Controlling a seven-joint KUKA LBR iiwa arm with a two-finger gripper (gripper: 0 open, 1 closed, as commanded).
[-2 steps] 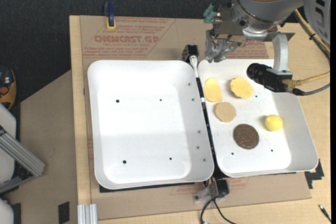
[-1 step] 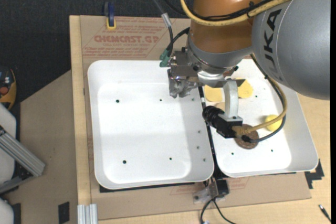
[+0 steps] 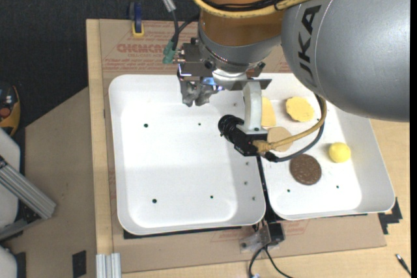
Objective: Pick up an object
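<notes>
Two bins: side by side on the tabletop (image 3: 98, 140); left bin (image 3: 169, 166) and right bin (image 3: 365, 195), both shallow and white.
Objects: all four lay in the right bin: a yellow flat piece (image 3: 300, 109) at the far side, a small yellow ball (image 3: 339, 152) to the right, a brown round disc (image 3: 305, 169) nearer, and a tan piece (image 3: 279, 135) close to the dividing rims.
Arm: it reached in from the right, orange band above the wrist, over the far part of the bins.
Hand (image 3: 195, 96): it hung over the far edge of the left bin; nothing was seen between its fingers, and whether they stood wide or narrow could not be told.
Step in hand: judged to be the approach, with no object yet secured.
Next move: would call for carrying the hand right, over one object, then descending.
</notes>
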